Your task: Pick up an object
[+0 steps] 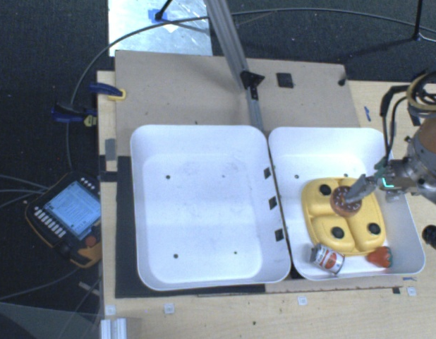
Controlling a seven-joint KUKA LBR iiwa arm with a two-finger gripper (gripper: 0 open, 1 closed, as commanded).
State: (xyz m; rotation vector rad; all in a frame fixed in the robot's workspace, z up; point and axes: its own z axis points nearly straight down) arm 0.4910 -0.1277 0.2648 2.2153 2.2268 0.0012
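Here, claw over yellow tray, can label unreadable

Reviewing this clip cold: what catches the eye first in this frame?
The yellow tray in the right bin, bright against the white, with a brown round piece on it under the gripper. Next, the small can and red object at that bin's near edge.

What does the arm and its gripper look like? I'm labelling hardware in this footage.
The arm enters from the right: grey metal with an orange band above the wrist and dark cables looping over it. A small green light glows near the wrist. The gripper is slim and grey, tapering toward its tip.
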